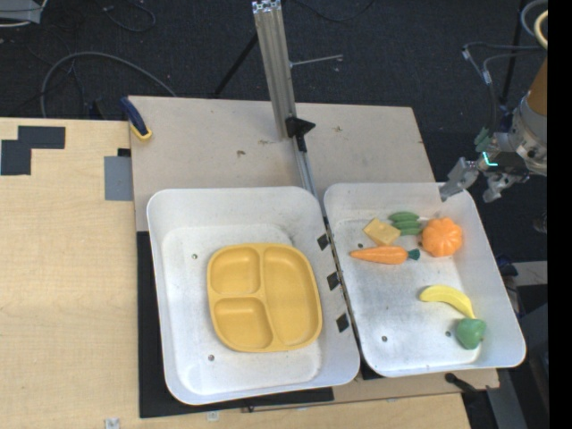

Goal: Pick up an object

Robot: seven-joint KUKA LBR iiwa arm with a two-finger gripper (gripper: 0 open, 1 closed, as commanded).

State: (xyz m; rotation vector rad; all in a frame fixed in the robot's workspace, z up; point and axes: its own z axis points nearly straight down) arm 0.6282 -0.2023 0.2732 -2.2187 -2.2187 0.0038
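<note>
Plainly, the pick had not begun. The tool (474, 179) hung at the right bin's (393, 347) far right corner, just outside and above the rim, with its two fingers spread apart and nothing between them. Every candidate lay in that bin: a toy pumpkin (442, 237) nearest the tool, a green pod (407, 221) and a yellow cheese wedge (382, 232) just beside each other, a carrot (382, 256) below them, and toward the near edge a banana (449, 299) touching a green pear (470, 332). As I judged it, all of the task remained: choosing one piece, descending, closing, lifting. The left bin (174, 231) held a yellow divided plate (264, 297). A metal post (275, 65) rose from the counter (357, 146) behind the bins, well apart from the tool. The pod, wedge and carrot were crowded, which could foul a grasp; the pumpkin sat freer.
</note>
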